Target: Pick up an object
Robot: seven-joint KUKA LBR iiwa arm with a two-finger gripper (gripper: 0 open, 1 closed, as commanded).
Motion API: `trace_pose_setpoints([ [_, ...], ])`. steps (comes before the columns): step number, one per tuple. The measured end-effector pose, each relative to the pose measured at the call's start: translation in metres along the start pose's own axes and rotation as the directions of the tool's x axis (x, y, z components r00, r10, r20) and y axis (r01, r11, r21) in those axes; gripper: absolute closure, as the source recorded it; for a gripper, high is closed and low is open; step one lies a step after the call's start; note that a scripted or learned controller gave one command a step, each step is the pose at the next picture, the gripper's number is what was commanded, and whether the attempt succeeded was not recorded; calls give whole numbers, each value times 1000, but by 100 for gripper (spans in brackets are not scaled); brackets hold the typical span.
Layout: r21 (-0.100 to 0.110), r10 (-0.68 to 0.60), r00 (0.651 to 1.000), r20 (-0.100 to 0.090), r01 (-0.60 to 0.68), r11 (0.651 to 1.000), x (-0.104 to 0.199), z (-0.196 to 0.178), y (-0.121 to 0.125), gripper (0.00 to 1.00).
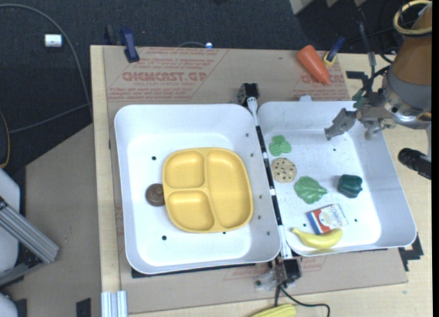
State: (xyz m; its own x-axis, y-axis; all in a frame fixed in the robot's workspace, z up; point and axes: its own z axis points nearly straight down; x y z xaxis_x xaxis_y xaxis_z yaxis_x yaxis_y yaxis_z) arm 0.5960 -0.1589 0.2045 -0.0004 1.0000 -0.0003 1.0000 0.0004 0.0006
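Note:
The right bin holds several small items: a green leafy piece, a speckled cookie, a light green lettuce piece, a dark green pepper, a small red, white and blue carton and a banana. My gripper hovers over the far part of this bin, up and to the right of the items. It is open, and nothing sits between its fingers. The pepper lies below it, nearer the front.
The left bin holds a yellow divided plate, with a brown round piece at its left side. An orange carrot and a blue clamp sit on the bench behind the bins.

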Motion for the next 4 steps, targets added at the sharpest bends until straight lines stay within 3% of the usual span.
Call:
trace_pose_setpoints([
  [1, 4, 0, 1000, -2, 0, 1000, -54, 114, -19, 0],
  [2, 2, 2, 1000, -2, -2, 1000, -32, 120, -59, 0],
  [3, -1, 2, 1000, 0, -2, 1000, -32, 110, -58, 100],
  [4, -6, -3, 1000, -2, 3, 1000, 64, 118, -24, 100],
])
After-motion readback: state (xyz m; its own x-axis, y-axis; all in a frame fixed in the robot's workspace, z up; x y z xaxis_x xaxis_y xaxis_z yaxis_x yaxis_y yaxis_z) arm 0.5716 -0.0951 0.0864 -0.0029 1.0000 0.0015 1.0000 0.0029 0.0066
